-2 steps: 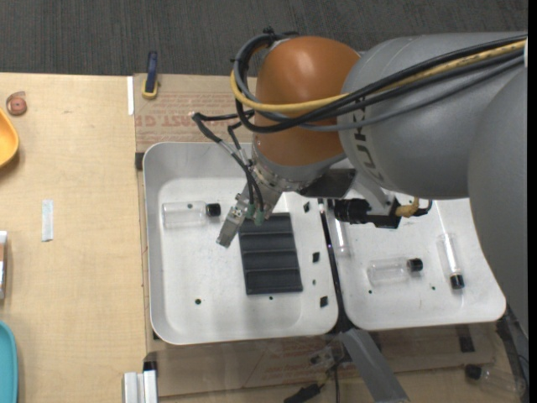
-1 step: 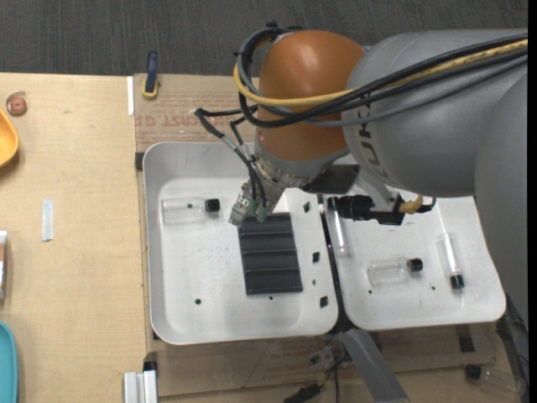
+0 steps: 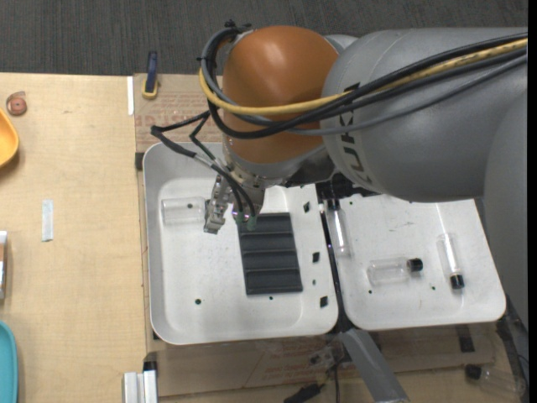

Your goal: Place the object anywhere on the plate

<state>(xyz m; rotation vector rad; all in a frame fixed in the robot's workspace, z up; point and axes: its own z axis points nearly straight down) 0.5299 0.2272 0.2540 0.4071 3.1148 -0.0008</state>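
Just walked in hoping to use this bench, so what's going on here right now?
A robot arm is reaching in over the left bin. Its hand is down low at the right end of a clear vial, which lies near that bin's left wall. I can't tell from this angle whether it has a grip on the vial. In the right bin, a black-capped vial and a slim clear tube lie apart from the arm.

arm (image 3: 403,107) hides left bin (image 3: 176,313), right bin (image 3: 411,309) far rims | left edge cuts orange thing (image 3: 5,141) | gripper (image 3: 220,213) indistinct
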